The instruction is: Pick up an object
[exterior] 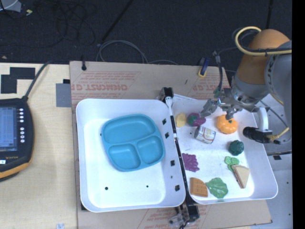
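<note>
At the far left, a black and orange teach pendant (12, 135) lies on the bench. Next comes the left bin (90, 185), which holds a blue divided tray (132, 141) near its middle. Across the divider, the right bin (264, 187) carries the toy foods. A pale yellow piece (180, 120) sits at its upper left edge, a purple grape cluster (190, 161) below it, and a waffle (198, 187) with a green leaf (218, 187) at the bottom. A small silver can (206, 134) lies on its side near the centre, with a purple and green item (195, 119) just beside it at 10 o'clock. The gripper (220, 109) hangs over the bin's upper part with its two fingers spread wide apart and nothing between them. The orange pumpkin (226, 124), round, bright and green-stemmed, rests on the bin floor just at 5 o'clock from the gripper, close under the right finger. Farther right lie a dark green vegetable (235, 147) and a sandwich wedge (241, 174).
</note>
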{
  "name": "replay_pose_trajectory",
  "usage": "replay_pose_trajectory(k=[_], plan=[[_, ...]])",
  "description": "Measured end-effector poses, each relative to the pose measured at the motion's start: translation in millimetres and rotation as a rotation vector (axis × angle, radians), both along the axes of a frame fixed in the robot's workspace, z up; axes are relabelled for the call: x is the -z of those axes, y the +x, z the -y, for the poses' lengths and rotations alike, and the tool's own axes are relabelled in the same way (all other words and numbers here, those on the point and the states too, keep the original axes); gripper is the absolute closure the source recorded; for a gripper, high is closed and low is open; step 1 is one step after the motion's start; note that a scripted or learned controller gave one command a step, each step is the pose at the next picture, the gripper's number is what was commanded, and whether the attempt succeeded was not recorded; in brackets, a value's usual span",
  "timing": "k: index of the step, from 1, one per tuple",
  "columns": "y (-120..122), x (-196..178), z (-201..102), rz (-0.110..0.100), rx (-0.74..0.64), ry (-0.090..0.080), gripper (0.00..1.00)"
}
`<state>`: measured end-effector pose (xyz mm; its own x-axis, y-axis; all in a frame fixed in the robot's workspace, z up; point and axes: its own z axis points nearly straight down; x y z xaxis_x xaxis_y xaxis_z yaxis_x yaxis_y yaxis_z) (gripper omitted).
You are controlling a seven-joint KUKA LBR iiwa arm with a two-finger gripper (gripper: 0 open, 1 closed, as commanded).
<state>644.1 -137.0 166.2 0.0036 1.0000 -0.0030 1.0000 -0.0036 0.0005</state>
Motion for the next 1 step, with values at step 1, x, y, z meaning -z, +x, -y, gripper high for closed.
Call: replay_pose_trajectory(k=[1], plan=[[-1.6,84.8,-38.4,-0.007,-0.005,0.003,0.00]])
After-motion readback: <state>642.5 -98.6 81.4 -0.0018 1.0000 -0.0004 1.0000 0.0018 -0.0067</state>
